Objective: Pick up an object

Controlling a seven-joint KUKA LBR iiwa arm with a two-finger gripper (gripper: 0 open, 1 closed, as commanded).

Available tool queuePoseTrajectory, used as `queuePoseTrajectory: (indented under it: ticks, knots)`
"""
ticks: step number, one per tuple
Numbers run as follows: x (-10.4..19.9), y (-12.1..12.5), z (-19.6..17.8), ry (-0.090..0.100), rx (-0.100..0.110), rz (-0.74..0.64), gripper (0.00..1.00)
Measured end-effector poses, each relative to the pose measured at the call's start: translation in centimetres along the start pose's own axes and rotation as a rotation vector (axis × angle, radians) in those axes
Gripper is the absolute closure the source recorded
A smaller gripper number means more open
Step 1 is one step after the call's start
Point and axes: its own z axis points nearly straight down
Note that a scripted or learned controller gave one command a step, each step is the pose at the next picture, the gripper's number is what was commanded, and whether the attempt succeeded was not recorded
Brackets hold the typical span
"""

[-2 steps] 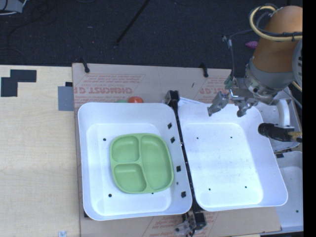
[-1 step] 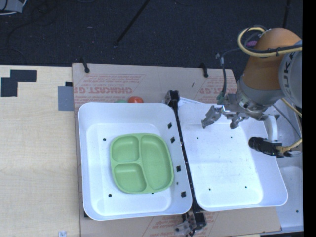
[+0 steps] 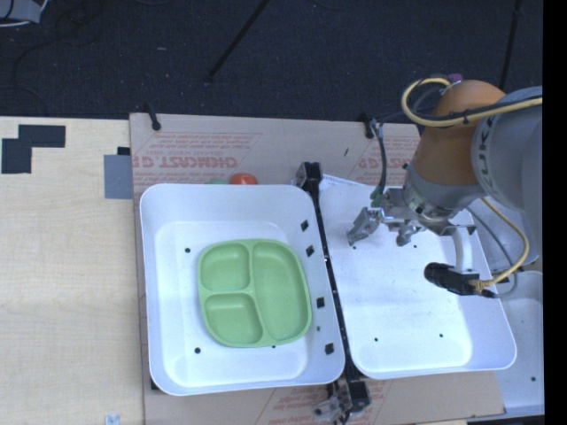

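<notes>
A light green divided plate (image 3: 254,291) lies flat in the left white bin (image 3: 168,326). My gripper (image 3: 385,228) hangs over the back part of the right white bin (image 3: 416,326), close to the divider between the bins. Its two grey fingers (image 3: 361,228) are spread apart and nothing shows between them. The orange band and grey wrist rise behind it to the right.
A small orange-red object (image 3: 243,180) and a bit of green (image 3: 215,181) peek over the back rim of the left bin, on the cardboard sheet (image 3: 204,153). A black part with yellow cable (image 3: 454,279) hangs off the arm over the right bin.
</notes>
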Motion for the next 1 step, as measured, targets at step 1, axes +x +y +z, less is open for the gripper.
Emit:
queuePoseTrajectory:
  ticks: [1]
  knots:
    - [0.26,-0.28,6.45,0.000,0.000,0.001,0.00]
